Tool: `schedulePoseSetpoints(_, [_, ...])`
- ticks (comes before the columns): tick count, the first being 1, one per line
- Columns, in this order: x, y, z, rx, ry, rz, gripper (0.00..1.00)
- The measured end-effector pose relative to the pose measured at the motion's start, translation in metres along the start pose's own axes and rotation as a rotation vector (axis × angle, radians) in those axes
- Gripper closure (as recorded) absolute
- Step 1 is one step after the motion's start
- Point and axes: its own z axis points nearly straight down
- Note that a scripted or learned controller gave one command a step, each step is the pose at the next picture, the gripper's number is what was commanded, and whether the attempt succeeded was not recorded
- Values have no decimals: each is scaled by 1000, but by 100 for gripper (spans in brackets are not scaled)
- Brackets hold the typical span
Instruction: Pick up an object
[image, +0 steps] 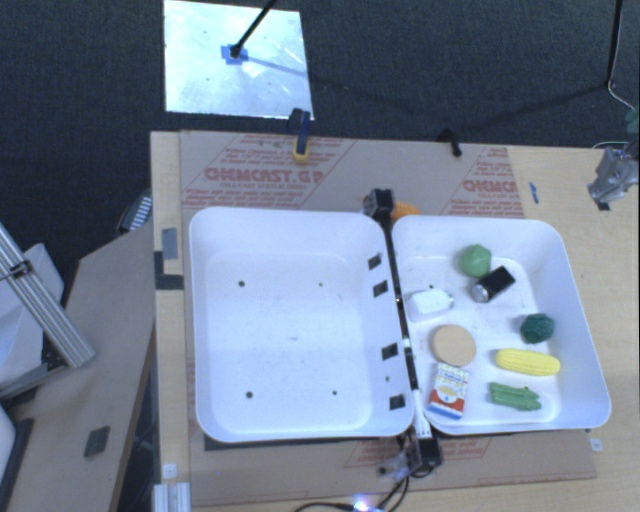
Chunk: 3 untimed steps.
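Observation:
The right bin (575, 300) holds several small items. Among them are a light green ball (475, 260), a black and silver can (492, 284), a white block (432, 300) and a dark green ball (537, 327). Nearer the front lie a tan disc (453, 345), a yellow corn cob (527, 362), a green pickle-like piece (515, 397) and a red and white carton (449, 390). My gripper (612, 180) is a small grey shape at the far right edge, above the bench and well behind the right bin, away from every item.
The left bin (205, 300) sits beside the right one, joined by a black-clipped divider (395, 320). An orange object (404, 211) peeks out behind the bins. A shiny metal plate (235, 60) lies at the back left, and a grey ramp (45, 320) stands at the left.

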Motion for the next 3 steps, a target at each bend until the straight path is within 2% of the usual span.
schedulePoseSetpoints(1, [10,-8,37,4,2,-2,100])
schedulePoseSetpoints(3, [4,12,27,0,0,-4,100])
